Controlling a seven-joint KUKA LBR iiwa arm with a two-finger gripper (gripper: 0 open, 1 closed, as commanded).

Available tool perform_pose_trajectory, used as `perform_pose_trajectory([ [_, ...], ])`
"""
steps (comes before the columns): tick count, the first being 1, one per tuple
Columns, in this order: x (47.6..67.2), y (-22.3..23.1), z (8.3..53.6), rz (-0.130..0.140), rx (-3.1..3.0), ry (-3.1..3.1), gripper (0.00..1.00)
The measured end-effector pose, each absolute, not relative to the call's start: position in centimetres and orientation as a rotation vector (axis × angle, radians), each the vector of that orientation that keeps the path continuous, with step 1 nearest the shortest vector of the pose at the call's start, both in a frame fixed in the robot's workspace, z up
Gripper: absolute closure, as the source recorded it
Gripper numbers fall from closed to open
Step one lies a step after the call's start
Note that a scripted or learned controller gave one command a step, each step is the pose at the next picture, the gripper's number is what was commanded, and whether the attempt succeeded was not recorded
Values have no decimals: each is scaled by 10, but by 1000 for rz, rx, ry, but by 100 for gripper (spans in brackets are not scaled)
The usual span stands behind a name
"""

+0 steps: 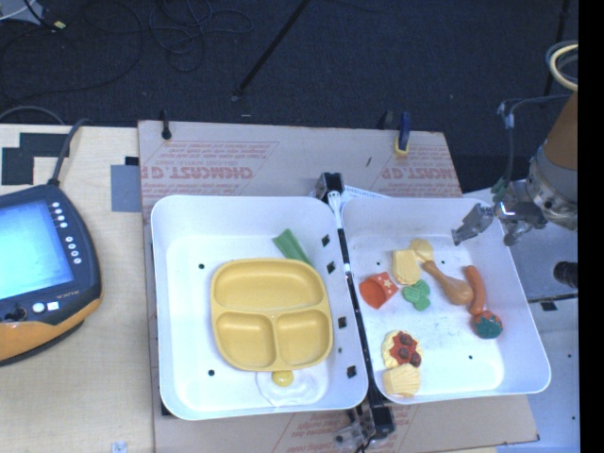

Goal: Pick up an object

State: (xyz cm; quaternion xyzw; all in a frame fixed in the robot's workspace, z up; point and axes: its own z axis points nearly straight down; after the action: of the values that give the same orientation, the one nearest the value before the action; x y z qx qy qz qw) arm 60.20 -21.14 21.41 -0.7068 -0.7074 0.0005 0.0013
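Gripper (491, 221) above right bin's (528, 371) far right corner, fingers spread, nothing between them. Carrot (477, 291) lies near the bin's right edge.

Red print on the cardboard sheet (283, 163) under the bins, along its far edge, appears upside down and reads roughly "CHEMCAST G.P." More red lettering at its near edge is too small to read.
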Motion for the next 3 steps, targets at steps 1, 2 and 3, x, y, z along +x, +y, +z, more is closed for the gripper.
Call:
perform_pose_trajectory([
  [1,533,-154,483,-13,-2225,-2234,0],
  [2,474,-215,540,1,-2225,-2220,0],
  [3,477,-213,548,4,-2215,-2225,100],
])
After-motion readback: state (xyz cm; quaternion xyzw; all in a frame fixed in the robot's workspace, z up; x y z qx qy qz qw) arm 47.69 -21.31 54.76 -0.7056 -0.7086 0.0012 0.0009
